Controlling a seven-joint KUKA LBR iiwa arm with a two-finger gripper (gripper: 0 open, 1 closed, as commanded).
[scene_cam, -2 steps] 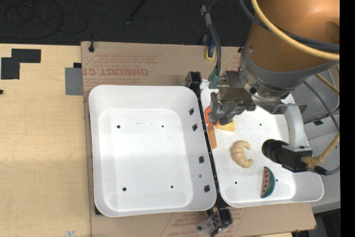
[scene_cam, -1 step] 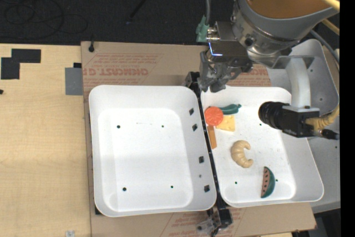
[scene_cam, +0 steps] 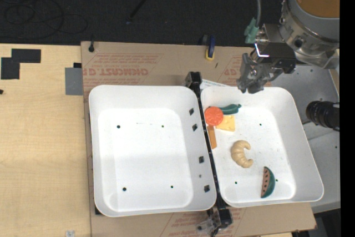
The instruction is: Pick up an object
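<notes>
Over the right bin's (scene_cam: 302, 136) far rim, the arm (scene_cam: 310, 3) hangs with jaws pointing down

Tabletop (scene_cam: 39, 136): light wood surface. Cardboard sheet (scene_cam: 144, 64) lies flat on it, printed side up. Two shallow white bins rest side by side on cardboard: left bin (scene_cam: 100, 147), right bin (scene_cam: 302, 136). Black clips join them along shared edge. Blue-yellow clamp (scene_cam: 209, 47) at cardboard's far edge.
</notes>
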